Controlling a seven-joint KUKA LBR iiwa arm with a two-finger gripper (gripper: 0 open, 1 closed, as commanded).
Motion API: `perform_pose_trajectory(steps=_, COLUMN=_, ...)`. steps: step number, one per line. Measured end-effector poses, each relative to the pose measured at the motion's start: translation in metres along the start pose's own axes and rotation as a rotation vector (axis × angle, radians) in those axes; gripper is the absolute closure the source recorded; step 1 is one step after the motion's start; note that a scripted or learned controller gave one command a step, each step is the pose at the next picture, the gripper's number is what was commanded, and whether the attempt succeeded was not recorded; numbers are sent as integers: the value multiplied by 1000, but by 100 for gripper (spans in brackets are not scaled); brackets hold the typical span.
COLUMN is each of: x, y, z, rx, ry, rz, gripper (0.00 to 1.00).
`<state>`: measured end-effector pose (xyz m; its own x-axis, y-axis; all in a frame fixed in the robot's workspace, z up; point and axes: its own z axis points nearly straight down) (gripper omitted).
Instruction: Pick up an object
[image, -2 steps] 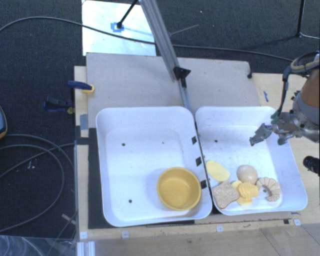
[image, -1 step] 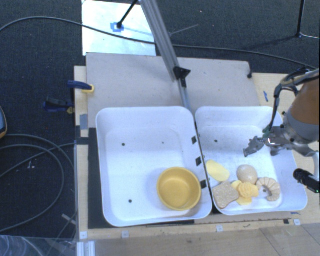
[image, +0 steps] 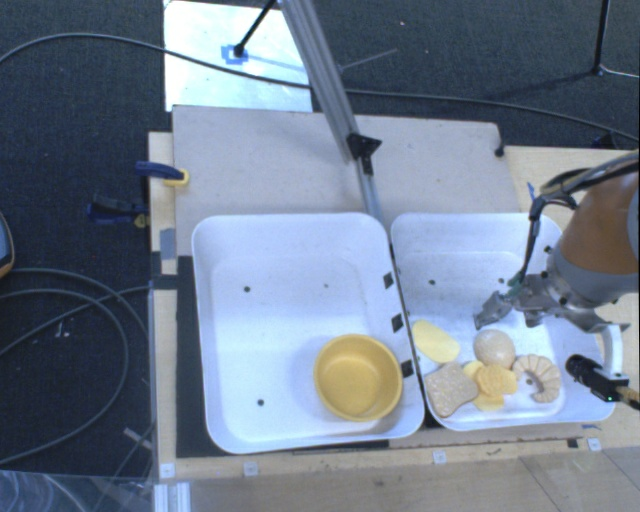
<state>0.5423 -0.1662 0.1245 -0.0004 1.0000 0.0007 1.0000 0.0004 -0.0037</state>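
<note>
Two white bins: left bin (image: 250, 250) with yellow bowl (image: 358, 376) at five o'clock; right bin (image: 450, 250) with food pieces (image: 490, 375) clustered at six. Gripper (image: 497, 309) just above them, finger state impossible to tell.

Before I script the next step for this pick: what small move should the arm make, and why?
Probably a short drop toward the round beige piece. The tool sits just above it in the right bin, and no item shows between its tips, so nothing looks picked yet.
</note>
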Motion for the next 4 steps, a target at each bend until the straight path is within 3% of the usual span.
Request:
perform_pose_trajectory(steps=1, x=0, y=1, z=-14, rx=-6, ry=-2, rz=1, gripper=100)
perform_pose_trajectory(steps=3, x=-3, y=6, z=-95, rx=-9, ry=-2, rz=-4, gripper=100)
perform_pose_trajectory(steps=4, x=50, y=6, z=-87, rx=-5, ry=1, rz=-10, gripper=100)
